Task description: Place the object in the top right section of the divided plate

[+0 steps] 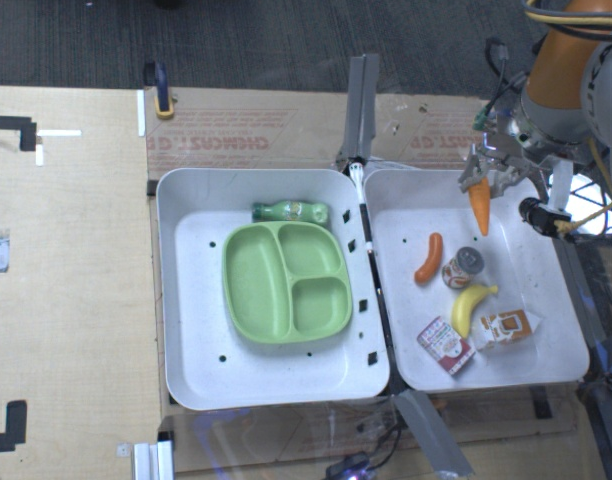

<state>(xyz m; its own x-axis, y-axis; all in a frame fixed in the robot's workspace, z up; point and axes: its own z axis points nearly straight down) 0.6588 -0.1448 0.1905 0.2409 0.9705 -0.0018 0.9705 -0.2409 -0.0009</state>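
Observation:
A light green divided plate lies in the left bin, with one long section on its left and two smaller sections on its right. My gripper hangs over the back of the right bin, shut on an orange carrot that points down from between its fingers, clear of the bin floor. The carrot is well to the right of the plate.
A green bottle lies just behind the plate. On the right bin floor lie a sausage, a small can, a banana, a red-and-white packet and a small carton. A grey divider rises between the bins.

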